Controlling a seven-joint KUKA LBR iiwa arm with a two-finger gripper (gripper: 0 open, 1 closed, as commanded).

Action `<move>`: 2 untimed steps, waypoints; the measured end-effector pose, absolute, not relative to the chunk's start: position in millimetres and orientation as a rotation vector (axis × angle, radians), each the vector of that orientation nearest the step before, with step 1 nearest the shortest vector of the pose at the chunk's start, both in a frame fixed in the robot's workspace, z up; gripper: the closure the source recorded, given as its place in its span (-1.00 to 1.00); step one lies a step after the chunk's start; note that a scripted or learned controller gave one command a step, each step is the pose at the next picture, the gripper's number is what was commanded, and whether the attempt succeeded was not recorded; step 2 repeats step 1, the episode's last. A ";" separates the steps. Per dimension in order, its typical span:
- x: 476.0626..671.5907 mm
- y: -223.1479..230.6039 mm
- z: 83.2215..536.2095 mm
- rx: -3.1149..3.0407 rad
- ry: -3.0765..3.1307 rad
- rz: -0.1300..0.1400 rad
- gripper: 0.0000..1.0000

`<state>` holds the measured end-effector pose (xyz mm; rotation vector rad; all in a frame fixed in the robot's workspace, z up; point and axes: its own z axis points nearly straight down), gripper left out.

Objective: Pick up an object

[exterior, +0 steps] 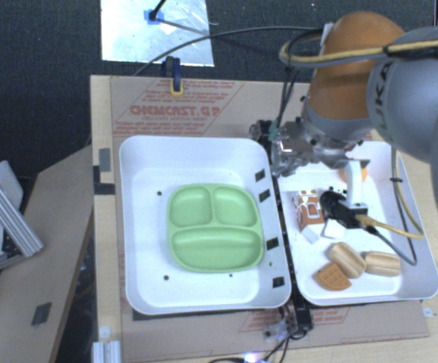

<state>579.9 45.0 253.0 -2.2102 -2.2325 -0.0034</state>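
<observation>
Camera view leaves us unable to tell how the jaws of the gripper [298,156] stand, so over the crowded right-hand bin [423,274] we risk nudging the bread rolls [347,257] aside and closing on nothing.

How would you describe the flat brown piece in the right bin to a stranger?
Look in the right bin, toward its near edge. Two tan rolls lie there, and the piece sits just left of them, nearer the edge. It is flat and darker orange-brown; the rolls are pale and rounded.
</observation>
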 end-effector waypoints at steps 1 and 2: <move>580.9 94.0 232.3 -2.210 -2.231 -0.001 1.00; 580.9 94.0 232.3 -2.210 -2.231 -0.001 1.00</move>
